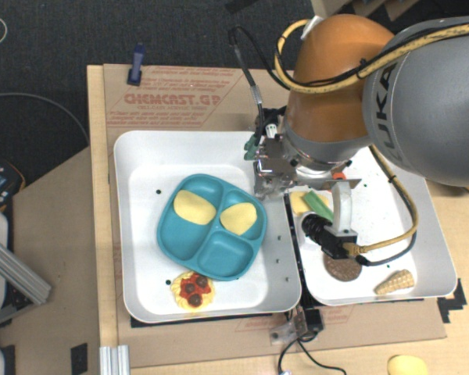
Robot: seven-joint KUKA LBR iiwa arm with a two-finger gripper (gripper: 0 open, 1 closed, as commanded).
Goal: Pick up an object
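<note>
My gripper [270,181] hangs over the ridge between the two bins, at the right rim of the left bin [133,209]. Just left of it lies a blue divided plate [211,229] with two yellow pieces [194,207] in its upper compartments. A small toy pizza [192,290] lies below the plate. In the right bin [422,233] a yellow piece [298,203] and a green stick [320,205] sit right of the gripper, partly hidden by the wrist. A brown round cookie [342,269] and a waffle cone [395,281] lie near the front.
The large grey and orange arm [352,92] covers the back of the right bin. A cardboard sheet [172,96] lies under and behind the bins. A blue clip [136,65] sits at its far left edge.
</note>
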